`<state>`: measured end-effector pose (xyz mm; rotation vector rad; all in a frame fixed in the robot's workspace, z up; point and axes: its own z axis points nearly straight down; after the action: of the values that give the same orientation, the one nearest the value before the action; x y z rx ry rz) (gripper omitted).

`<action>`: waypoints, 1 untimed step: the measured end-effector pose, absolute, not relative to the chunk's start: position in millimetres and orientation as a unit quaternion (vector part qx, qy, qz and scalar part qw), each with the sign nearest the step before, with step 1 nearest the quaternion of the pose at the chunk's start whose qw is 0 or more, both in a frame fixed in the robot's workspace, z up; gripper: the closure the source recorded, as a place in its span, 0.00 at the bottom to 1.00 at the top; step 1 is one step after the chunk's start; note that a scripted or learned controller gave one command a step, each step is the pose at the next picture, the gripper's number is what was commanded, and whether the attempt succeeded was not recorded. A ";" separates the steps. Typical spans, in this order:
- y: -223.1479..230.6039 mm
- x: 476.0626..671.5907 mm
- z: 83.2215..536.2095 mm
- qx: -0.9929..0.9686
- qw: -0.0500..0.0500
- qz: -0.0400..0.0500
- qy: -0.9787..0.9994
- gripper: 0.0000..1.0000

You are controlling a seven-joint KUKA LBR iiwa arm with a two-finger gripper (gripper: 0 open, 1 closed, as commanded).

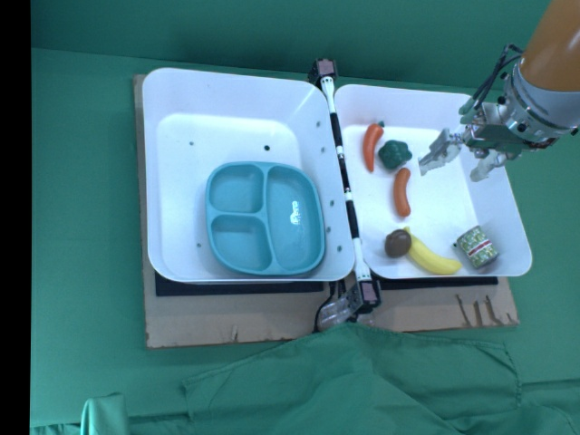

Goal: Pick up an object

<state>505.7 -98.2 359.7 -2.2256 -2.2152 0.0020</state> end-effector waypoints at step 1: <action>-101.5 532.0 189.3 -0.709 -0.002 -0.001 -0.706 0.00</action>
<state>532.0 -101.5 189.3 -2.2297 -2.2201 -0.0026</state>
